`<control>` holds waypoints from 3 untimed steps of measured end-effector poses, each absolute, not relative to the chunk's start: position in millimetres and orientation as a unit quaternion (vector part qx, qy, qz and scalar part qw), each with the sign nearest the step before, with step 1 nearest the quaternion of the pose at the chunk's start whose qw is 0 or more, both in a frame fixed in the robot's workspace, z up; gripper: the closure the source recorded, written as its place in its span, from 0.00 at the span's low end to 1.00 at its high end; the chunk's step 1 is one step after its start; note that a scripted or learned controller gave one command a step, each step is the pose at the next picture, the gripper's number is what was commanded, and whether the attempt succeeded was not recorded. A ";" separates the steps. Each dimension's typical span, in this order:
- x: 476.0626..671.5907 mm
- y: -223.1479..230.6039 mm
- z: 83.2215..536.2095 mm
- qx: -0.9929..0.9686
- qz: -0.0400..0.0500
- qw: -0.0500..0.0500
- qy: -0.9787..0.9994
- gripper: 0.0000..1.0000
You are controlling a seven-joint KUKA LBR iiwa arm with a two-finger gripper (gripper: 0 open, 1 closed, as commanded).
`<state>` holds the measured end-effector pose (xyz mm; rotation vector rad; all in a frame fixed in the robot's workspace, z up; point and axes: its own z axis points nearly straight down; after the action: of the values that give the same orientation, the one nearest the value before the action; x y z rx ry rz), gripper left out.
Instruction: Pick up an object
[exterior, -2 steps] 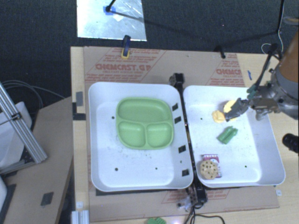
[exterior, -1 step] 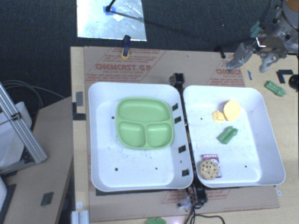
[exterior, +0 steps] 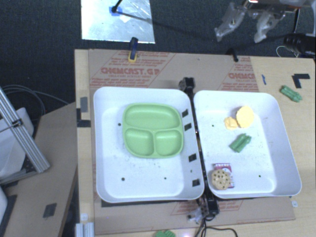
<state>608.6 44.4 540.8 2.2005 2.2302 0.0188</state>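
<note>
The right bin (exterior: pixel 276 132) holds a yellow round piece (exterior: pixel 245 116) with a smaller yellow lump (exterior: pixel 230 123) beside it, a green bean-like item (exterior: pixel 240 143) and a cookie packet (exterior: pixel 221 177) near its front wall. My gripper (exterior: pixel 244 27) hangs high beyond the bins at the top right, well above the bench, with its two pale fingers (exterior: pixel 227 23) spread apart and nothing between them. It is far from every object.
The left bin (exterior: pixel 106 147) carries a green three-part plate (exterior: pixel 152 130). A small green item (exterior: pixel 291 93) lies on the bench right of the bins. A shiny sheet (exterior: pixel 117 14) rests on the dark floor behind. Metal framing stands at the left.
</note>
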 end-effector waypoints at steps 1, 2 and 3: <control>534.2 119.5 441.6 0.703 -0.003 -0.004 0.711 0.00; 538.9 114.9 458.2 0.704 0.002 0.001 0.710 1.00; 523.0 154.1 245.1 0.705 -0.007 -0.004 0.709 1.00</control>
<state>523.0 154.1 245.1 2.2207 2.2347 -0.0213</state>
